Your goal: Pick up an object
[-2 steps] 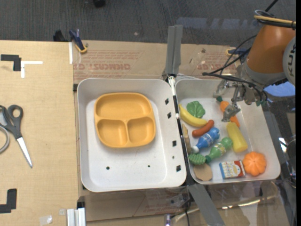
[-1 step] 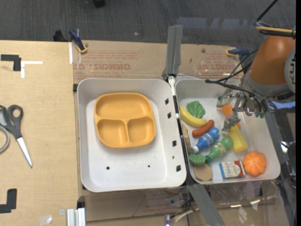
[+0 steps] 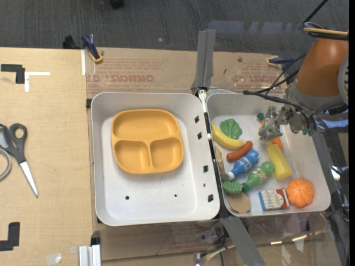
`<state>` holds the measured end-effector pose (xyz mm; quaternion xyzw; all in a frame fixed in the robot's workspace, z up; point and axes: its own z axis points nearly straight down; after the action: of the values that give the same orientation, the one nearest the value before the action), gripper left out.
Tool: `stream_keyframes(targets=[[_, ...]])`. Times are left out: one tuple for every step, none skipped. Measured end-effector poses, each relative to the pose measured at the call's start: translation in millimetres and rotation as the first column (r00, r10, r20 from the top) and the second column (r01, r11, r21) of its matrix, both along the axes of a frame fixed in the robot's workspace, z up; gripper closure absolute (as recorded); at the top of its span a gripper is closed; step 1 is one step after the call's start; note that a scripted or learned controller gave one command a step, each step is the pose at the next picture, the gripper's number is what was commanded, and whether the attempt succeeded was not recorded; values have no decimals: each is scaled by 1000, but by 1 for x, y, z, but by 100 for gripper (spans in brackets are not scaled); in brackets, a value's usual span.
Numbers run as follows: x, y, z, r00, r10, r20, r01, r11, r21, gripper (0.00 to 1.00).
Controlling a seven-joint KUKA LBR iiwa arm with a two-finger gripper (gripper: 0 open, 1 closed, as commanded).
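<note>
1. Hovering over the far side of the right bin (image 3: 321, 165), my end effector (image 3: 270, 127) hangs low among the toys; I cannot tell from this slant how it is set, and nothing is visibly in it.
2. Just beneath it and slightly toward me lies a small orange carrot-like piece (image 3: 275, 143), with the yellow corn-shaped toy (image 3: 279, 161) touching it further toward me. To its left sit the banana (image 3: 226, 138) and the green leaf toy (image 3: 230, 128).
3. I judge the carrot piece the nearest candidate. To do this well, I'd centre over its long axis, descend straight, and close across its narrow width, keeping clear of the corn so it isn't dragged along.
4. The crowding is a risk: the red sausage (image 3: 239, 151), blue bottle (image 3: 244, 164) and green bottle (image 3: 256, 177) lie packed together, left of the end effector and nearer me.
5. The orange (image 3: 300, 192) and small carton (image 3: 273, 199) sit at the bin's near edge.
6. Well to the left, the other bin (image 3: 105, 165) holds a yellow divided plate (image 3: 147, 140); scissors (image 3: 19, 154) lie on the desk (image 3: 44, 204) beyond it.
</note>
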<state>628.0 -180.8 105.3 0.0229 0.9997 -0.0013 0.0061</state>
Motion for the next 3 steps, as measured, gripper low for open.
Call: stream_keyframes(targets=[[0,0,0,1000,0,0,0,1000,0,0],[2,1,11,1000,2,6,-2,1000,-2,100],[-87,65,27,999,-43,-10,43,999,3,100]])
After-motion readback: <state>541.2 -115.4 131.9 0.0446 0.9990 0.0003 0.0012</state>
